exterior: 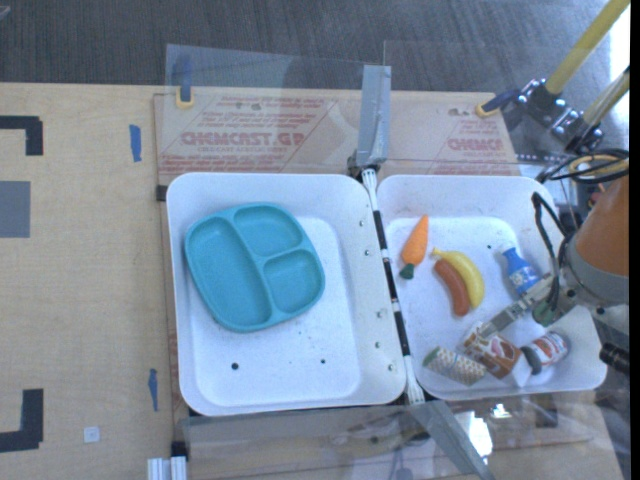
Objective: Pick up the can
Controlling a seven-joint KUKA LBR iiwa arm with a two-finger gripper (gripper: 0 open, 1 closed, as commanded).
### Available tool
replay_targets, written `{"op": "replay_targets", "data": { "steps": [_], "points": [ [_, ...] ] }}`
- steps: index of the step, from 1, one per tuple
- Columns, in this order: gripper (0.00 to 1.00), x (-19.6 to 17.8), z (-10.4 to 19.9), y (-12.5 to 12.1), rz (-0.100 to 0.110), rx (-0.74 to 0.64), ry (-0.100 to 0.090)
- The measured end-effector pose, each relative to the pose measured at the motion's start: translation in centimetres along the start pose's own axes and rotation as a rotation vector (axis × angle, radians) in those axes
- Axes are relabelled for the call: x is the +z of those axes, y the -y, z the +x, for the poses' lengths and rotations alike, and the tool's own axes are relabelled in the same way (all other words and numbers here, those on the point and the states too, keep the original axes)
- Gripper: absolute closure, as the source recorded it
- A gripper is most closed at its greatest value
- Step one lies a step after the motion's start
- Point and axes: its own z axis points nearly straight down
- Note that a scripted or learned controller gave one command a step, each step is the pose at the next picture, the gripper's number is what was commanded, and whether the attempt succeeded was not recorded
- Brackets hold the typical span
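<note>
The can (pixel 548 349), small with a red and white label, lies on its side near the front right corner of the right bin (pixel 470 200). My gripper (pixel 503 319) reaches in from the right, low over the bin floor. It sits just above and to the left of the can, close to a brown and white box (pixel 491 353). I see nothing held in it. The arm's orange band (pixel 610 236) is at the bin's right rim.
The right bin also holds a carrot (pixel 415 242), a banana (pixel 465 273) against a sausage (pixel 452 287), a blue bottle (pixel 518 270) and a wafer-like block (pixel 453 365). A teal divided plate (pixel 255 265) rests in the left bin (pixel 270 378).
</note>
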Motion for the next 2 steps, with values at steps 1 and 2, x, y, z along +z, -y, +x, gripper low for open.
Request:
{"op": "replay_targets", "data": {
  "steps": [1,2],
  "points": [
    [0.0,-0.6,0.0,-6.7,0.014,-0.147,-0.016],
    [0.0,-10.4,-7.1,-9.4,0.017,0.058,-0.014]
  ]
}}
